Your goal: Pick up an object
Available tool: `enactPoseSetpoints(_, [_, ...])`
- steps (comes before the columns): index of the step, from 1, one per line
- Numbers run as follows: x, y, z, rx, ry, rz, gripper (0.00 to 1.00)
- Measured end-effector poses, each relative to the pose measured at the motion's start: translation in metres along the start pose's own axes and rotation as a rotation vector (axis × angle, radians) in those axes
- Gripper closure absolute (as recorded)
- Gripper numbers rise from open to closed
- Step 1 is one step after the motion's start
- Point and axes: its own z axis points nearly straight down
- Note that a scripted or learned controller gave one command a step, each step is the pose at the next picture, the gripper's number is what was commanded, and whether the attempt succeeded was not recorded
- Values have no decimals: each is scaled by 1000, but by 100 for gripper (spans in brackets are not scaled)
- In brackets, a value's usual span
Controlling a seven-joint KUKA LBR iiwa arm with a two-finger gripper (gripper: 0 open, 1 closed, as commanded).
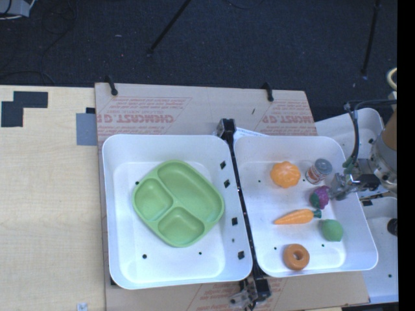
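Note:
The right bin (259, 251) holds several toy foods: an orange fruit (285, 174), a small grey-topped can (319, 170), a purple vegetable (319, 195), a carrot (295, 217), a round green piece (331, 229) and a brown donut (296, 256). My gripper (343, 186) reaches in over the bin's right rim. It sits just right of the purple vegetable and below the can, close to both. Nothing is seen held in it.
The left bin (123, 258) holds a green divided plate (178, 203). A black divider (237, 206) runs between the bins. Cardboard lies under the bins, with pale bench surface to the left. The arm's body and cables crowd the right edge.

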Motion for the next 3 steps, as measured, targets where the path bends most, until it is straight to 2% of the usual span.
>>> enactPoseSetpoints(1, [54, 3, -7, 4, 3, -4, 100])
enactPoseSetpoints(2, [101, -6, -10, 6, 4, -3, 100])
enactPoseSetpoints(3, [152, 1, -9, 6, 3, -4, 100])
